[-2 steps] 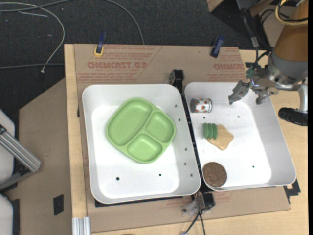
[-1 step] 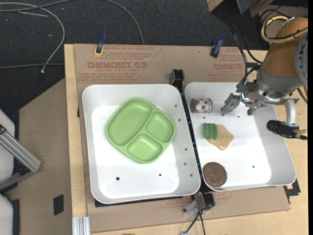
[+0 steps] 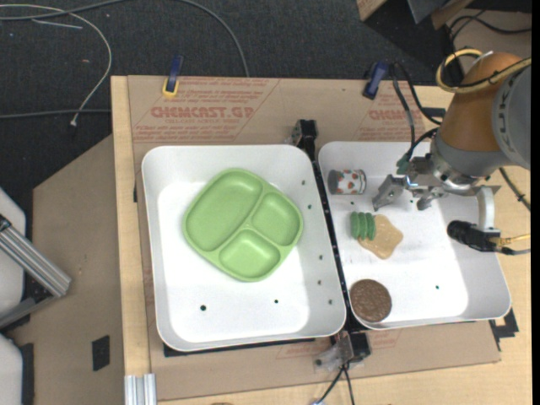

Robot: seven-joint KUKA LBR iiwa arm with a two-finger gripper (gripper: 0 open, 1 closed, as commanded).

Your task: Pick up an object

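Above the right bin, the claw hangs over the bin's rear half, carried by the arm that enters from the view's right side. The claw is released: its two fingers stand apart, with bare white bin floor visible between them and nothing gripped.

Candidate objects in the right bin:
- A small can with a white and red label lies on its side near the rear-left corner, just to the view's left of the claw and apart from it.
- A green ridged piece lies towards the front of the can, beside the bin's left wall.
- A tan lump touches the green ridged piece on its right side and lies below the claw in the view.
- A brown disc lies flat at the front-left corner, close to the front rim.

Contents of the left bin:
- A green divided plate with three compartments lies flat near the middle, turned at an angle to the bin walls.

Both bins sit side by side on the worktop, which is covered with printed cardboard. Two blue clamps grip the cardboard's rear edge.
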